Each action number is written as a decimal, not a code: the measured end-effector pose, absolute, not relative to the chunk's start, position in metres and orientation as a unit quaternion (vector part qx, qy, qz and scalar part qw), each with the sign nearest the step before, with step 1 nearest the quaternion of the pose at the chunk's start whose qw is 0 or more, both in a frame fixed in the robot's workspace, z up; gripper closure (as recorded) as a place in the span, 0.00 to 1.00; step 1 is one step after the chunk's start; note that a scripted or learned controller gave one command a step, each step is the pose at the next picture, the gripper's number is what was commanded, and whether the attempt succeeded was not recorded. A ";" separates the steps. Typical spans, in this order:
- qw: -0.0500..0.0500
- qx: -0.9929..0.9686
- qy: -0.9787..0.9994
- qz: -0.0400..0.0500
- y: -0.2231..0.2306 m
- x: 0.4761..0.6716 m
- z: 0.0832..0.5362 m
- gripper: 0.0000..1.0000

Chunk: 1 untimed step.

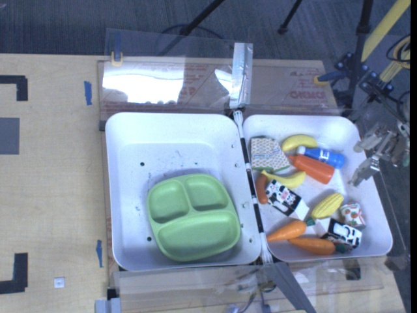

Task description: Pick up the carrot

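From the overhead camera, my gripper (373, 154) sits at the right edge of the right bin (374, 204), over its rim and above the clutter. It shows as a pale, blurred shape — I cannot tell from here whether it is open or closed, and nothing shows in it.

The right bin is crowded. Two carrots lie near its front: one carrot (287, 230) is tilted, with its thick end pointing toward the back right, and the second carrot (315, 244) lies almost flat just in front of it. The two are close together at their near ends. Both are well apart from my gripper, toward the front left of it.

Around them: a black-and-white carton (284, 197) just behind the first carrot, a corn cob (328, 205) to the right, a second black-and-white carton (345, 233) at the front right touching the second carrot's end, and a small round spotted toy (352, 213) beside the corn. Farther back lie a banana (298, 141), a blue bottle (322, 155), an orange cylinder (315, 168) and a patterned cloth pouch (268, 153).

The left bin (130, 149) holds a green divided tray (192, 217) — three compartments, set toward the front.
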<state>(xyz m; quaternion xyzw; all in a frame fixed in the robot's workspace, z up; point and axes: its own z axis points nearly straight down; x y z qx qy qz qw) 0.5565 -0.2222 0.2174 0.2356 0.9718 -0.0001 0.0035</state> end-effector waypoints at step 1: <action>0.001 0.115 0.993 0.001 -0.142 0.499 0.152 0.00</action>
